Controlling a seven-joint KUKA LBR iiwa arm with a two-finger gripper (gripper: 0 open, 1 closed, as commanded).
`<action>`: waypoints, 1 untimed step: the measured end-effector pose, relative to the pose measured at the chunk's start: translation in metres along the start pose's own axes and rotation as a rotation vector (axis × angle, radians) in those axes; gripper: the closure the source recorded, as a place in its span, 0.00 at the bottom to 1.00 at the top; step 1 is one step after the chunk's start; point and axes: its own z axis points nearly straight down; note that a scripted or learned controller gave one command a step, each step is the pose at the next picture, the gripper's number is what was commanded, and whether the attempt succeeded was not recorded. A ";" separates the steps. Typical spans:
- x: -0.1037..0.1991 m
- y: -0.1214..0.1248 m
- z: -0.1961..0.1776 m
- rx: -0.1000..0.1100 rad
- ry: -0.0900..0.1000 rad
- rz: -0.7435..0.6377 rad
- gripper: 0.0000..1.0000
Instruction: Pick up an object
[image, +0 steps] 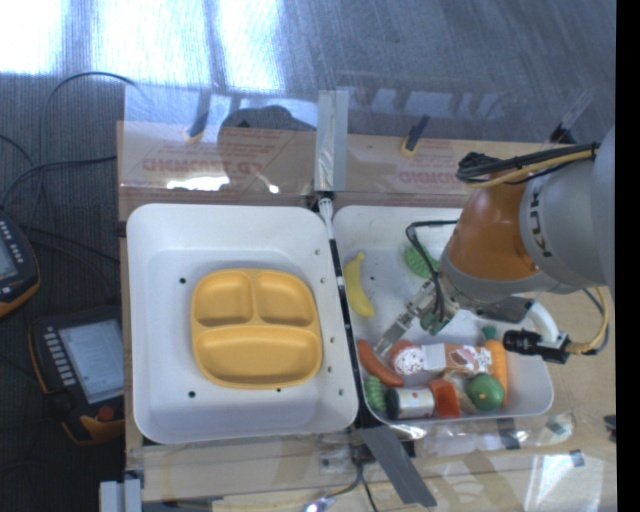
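Gripper: we see the gripper (415, 318) low in the right bin (385, 225), just above the pile of toy food; its thin fingers (398, 327) look spread a little, with nothing between them.

Landmark: we place everything against the yellow banana (353, 285), which lies along the right bin's left wall.

Gripper position: just right of the banana and slightly below it, apart from it.

Candidate objects: the white packet with a red spot (420, 358) lies below and right of the banana, right under the fingertips; the orange carrot (378, 364) lies just below the banana; the dark can (408, 402) sits further below; the green ball (484, 392) is well to the lower right; a green leafy piece (416, 260) is right of the banana, partly behind the arm.

Left bin: the yellow divided plate (256, 326) rests well to the left of the banana, in the left bin (160, 240).

Step in hand: we judge this to be the approach to a grasp; nothing is lifted yet.

Next move: we think the gripper needs to settle over one item, likely the white packet or the carrot, then descend and squeeze.

Caution: the pile is crowded and the items touch, so we expect a finger could land on a neighbour.
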 end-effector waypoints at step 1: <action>0.016 -0.028 -0.001 -0.008 -0.004 0.166 0.00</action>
